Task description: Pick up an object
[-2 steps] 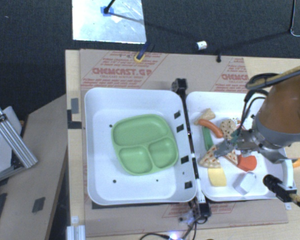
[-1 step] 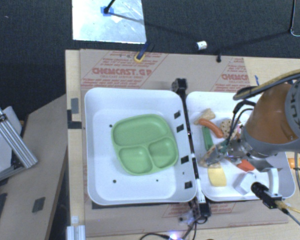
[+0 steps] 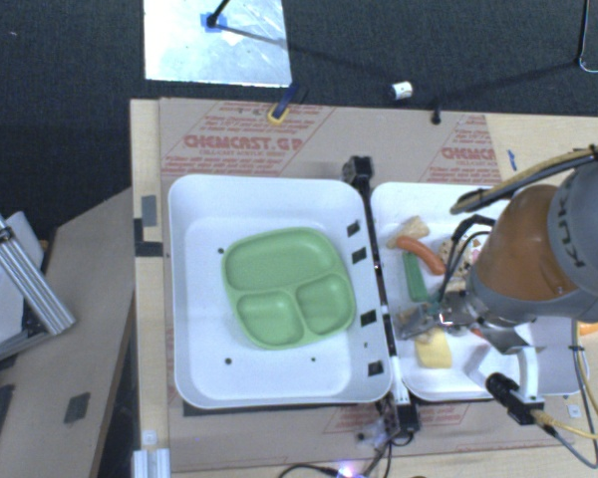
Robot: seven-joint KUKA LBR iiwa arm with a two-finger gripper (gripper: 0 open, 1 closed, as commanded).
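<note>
in the right bin (image 3: 404,199), a pale yellow block (image 3: 434,351) lies near the front wall, just beside the gripper (image 3: 422,320). behind it a green strip (image 3: 416,275) lies lengthwise, with an orange carrot-like piece (image 3: 419,251) slanting across its far end and a small tan item (image 3: 413,229) behind that, towards the bin's far wall. the gripper sits low over the bin's left side, near the divider, between the green strip and the yellow block; whether it is released or clenched i cannot tell, and nothing can be made out between its tips. the grey arm with its orange band (image 3: 523,252) covers much of the right bin.

the left bin (image 3: 194,267) holds a light green compartment tray (image 3: 287,287), three sections, lying flat and slightly turned near the middle. both bins rest on a cardboard sheet (image 3: 244,137) on the tabletop.
</note>
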